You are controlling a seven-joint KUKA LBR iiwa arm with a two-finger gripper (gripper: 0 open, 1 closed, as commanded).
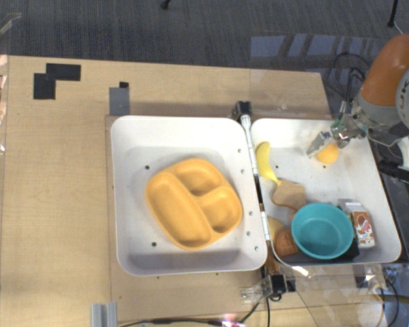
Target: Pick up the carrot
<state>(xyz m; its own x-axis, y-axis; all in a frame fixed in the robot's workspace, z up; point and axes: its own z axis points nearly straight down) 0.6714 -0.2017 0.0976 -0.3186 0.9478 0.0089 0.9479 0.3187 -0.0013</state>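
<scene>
- While the grey arm (pixel 395 80) with its orange band leans in over the right bin (pixel 388 203), its gripper (pixel 332 142) hangs beyond the far side of the teal bowl (pixel 321 231), well apart from it.
- The fingers (pixel 319 145) look spread, one slanting out toward the left bin (pixel 126 182) and the other shorter on the arm's side; nothing is seen pinched between them.
- The carrot (pixel 328 154), as far as the blur allows, is the small orange-yellow piece at the finger ends, on the bowl's far side; whether the tips touch it cannot be told.
- A banana (pixel 264 163) lies beyond the bowl and to its left, along the wall between the bins.
- A tan chunk (pixel 290 195) sits just beyond the bowl's left rim, at the banana's near end.
- A brown round piece (pixel 284 242) touches the bowl's left side.
- A small carton (pixel 362 229) stands just right of the bowl.
- Far left of the bowl, a yellow divided plate (pixel 193 201) rests in the left bin.
- Both bins sit on the wooden counter (pixel 54 203).
</scene>
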